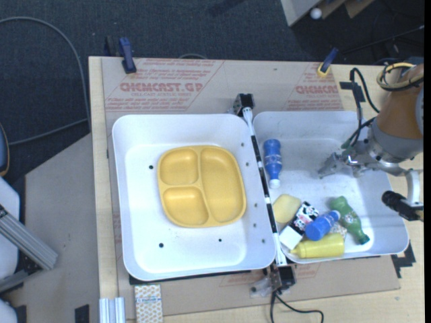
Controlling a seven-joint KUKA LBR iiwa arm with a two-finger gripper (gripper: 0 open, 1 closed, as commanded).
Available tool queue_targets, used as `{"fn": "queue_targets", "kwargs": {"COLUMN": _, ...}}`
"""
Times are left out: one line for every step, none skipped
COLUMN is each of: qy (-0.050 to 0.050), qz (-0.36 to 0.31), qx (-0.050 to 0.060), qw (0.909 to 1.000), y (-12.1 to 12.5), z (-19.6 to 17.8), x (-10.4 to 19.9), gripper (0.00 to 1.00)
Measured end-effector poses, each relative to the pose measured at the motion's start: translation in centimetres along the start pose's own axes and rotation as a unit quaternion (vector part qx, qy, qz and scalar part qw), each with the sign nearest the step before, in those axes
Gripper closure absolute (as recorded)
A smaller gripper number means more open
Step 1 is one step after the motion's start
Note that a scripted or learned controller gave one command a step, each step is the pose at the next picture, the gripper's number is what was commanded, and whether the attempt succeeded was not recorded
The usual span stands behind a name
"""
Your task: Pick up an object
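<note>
two bottles (272,159), one yellow tray (201,184)

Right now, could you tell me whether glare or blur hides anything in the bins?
Camera view: even lighting and soft shadows; the right bin looks slightly washed out; the yellow plate is sharp; the tool is small and slightly blurred.

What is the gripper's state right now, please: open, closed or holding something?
Gripper: jaws spread open above the right bin, holding nothing.
</note>
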State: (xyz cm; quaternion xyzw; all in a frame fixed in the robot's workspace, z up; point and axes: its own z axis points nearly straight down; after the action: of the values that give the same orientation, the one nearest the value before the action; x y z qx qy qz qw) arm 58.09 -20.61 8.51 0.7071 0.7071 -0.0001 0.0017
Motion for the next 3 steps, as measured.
{"fn": "queue_targets", "kwargs": {"qy": 0.002, "qz": 0.001, "qx": 0.002, "qw": 1.0000, "y": -6.8, "z": 0.1, "x": 0.8, "gripper": 0.00}}
{"fn": "queue_targets", "kwargs": {"qy": 0.001, "qz": 0.001, "qx": 0.001, "qw": 1.0000, "y": -6.7, "z": -0.9, "x": 0.8, "gripper": 1.00}}
{"fn": "queue_targets", "kwargs": {"qy": 0.002, "qz": -0.001, "qx": 0.001, "qw": 1.0000, "y": -4.3, "z": 0.1, "x": 8.0, "gripper": 1.00}}
